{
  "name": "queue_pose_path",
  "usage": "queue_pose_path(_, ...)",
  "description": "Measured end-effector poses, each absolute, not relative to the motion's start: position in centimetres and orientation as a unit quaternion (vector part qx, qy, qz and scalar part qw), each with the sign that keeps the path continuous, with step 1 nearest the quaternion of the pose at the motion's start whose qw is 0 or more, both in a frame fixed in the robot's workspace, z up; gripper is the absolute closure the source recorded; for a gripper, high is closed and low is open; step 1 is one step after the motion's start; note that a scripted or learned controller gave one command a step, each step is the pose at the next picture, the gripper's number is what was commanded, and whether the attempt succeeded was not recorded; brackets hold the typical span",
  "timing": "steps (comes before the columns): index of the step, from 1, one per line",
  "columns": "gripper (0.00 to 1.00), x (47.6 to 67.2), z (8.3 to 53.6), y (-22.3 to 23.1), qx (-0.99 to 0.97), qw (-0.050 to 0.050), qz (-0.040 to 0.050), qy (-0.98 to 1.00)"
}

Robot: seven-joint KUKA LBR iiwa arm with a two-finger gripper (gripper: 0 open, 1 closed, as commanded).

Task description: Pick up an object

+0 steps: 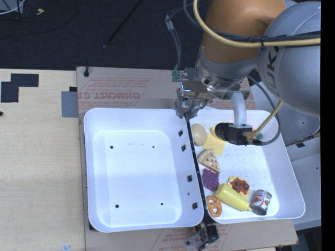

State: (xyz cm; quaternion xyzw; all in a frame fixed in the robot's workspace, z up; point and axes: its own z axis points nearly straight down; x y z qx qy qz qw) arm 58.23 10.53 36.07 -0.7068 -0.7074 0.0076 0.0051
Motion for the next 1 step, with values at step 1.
queue_pose_path(1,1.0,59.65,32.18,12.33,-0.706,0.002,0.003,-0.708)
